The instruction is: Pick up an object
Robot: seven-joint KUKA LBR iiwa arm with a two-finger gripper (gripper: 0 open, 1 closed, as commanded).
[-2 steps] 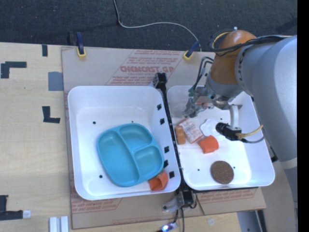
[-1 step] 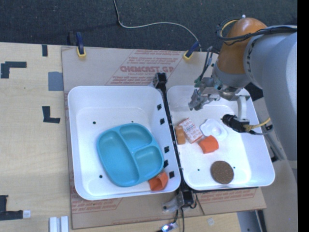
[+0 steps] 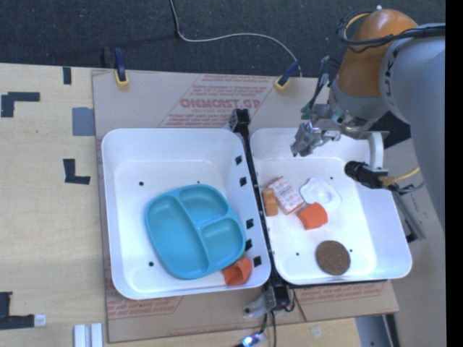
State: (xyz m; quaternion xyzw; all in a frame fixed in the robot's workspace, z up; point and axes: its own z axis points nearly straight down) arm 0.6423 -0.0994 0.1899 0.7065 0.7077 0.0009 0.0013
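Down from my gripper (image 3: 303,144) lies a brown disc (image 3: 333,257), with an orange block (image 3: 313,216) between. Whether my gripper is open, I cannot tell.

Even, bright overhead light washes the white bins (image 3: 116,194) nearly shadowless; the picture is slightly soft.

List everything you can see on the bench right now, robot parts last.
bins: 2, white, side by side on the bench
divided tray: 1, blue, left bin
orange cup: 1, orange, left bin's near right corner
packet: 1, red and white, right bin centre
small tan item: 1, tan, beside the packet
clear lid: 1, whitish, right bin
orange block: 1, orange, below the lid
brown disc: 1, brown, right bin's near side
clamps: 2, blue-yellow, far board edge
end effector: 1, grey, above right bin's far edge
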